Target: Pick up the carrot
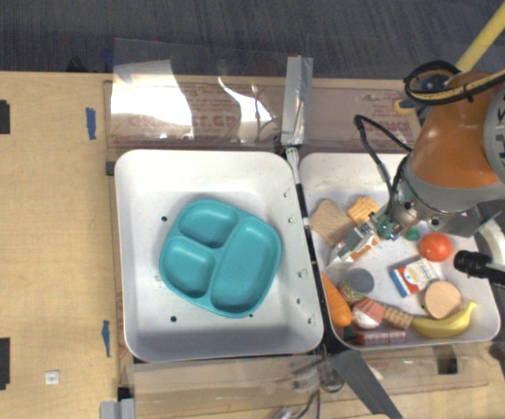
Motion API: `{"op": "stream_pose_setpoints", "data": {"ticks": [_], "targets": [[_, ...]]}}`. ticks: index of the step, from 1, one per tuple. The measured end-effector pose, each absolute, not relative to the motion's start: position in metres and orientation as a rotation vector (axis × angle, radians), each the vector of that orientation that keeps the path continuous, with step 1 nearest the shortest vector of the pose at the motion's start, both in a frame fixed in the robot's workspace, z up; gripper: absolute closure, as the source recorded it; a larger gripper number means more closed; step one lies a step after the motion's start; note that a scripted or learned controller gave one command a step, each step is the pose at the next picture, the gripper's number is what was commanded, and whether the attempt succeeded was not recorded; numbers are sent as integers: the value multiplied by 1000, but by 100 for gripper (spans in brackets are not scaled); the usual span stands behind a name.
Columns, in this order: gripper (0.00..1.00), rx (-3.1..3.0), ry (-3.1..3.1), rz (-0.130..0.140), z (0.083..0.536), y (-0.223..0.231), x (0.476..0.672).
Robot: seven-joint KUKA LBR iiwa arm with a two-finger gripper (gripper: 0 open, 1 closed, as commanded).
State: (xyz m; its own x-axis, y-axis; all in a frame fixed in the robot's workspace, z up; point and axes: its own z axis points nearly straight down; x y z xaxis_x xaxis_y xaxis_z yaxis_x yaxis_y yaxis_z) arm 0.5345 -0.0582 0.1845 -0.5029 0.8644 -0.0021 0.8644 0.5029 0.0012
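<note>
**Arm over the right bin, carrot at the bin's left wall**

The carrot point(337, 302) lies low in the right bin point(488, 321), against its left wall, pointing roughly up and down the view, with a red piece at its lower end. Just right of it sits a grey round disc point(356, 282); below that a wafer-like bar point(383, 313) lies flat. A banana point(446, 321) curves along the bin's lower right, touching a tan round slice point(442, 298). A tomato point(436, 247) and a small printed carton point(415, 275) lie above them. A slice of bread point(328, 220) and a yellow wedge point(363, 209) sit higher.

The gripper point(363, 243) reaches down into the middle of the right bin, above and right of the carrot and apart from it. Whether the jaws are open or closed cannot be told here.

The left bin point(139, 190) holds a teal divided plate point(220, 257). Both bins rest on the table point(43, 234).
</note>
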Motion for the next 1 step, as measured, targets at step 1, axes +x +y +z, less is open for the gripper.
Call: {"op": "stream_pose_setpoints", "data": {"ticks": [1], "targets": [[0,1406,2805,2,185,-50,596]]}}
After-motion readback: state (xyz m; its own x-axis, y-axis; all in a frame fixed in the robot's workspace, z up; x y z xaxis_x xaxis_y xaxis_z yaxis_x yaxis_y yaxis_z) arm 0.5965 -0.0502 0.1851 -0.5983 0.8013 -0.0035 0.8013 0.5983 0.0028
